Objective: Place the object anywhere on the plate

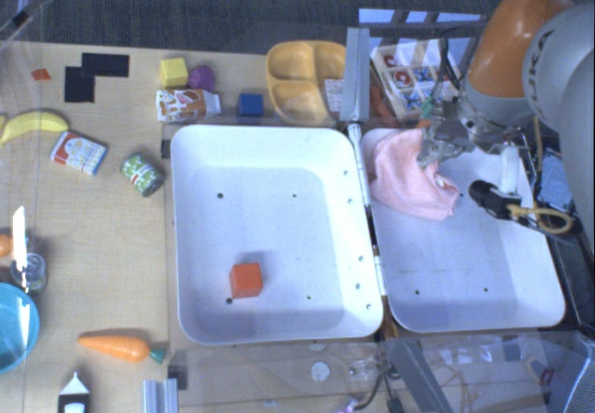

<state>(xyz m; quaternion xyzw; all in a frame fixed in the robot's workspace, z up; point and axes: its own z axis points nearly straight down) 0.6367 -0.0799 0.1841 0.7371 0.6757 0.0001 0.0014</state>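
Observation:
A crumpled pink cloth (406, 183) lies at the back left of the right bin (483, 286), partly against the wall shared with the other bin. My gripper (431, 156) hangs right over the cloth's back right edge, down at the fabric. A small orange-red cube (246, 279) rests on the floor of the left bin (270, 165), near its front left. A yellow divided plate (302, 81) stands on the bench just behind the bins. Part of a blue plate (13, 331) shows at the far left edge.
On the bench to the left lie a banana (30, 126), a small carton (78, 153), a can (141, 173) and a carrot (113, 345). Small blocks and a box (186, 104) sit behind the left bin. A picture book (409, 76) lies behind the right bin.

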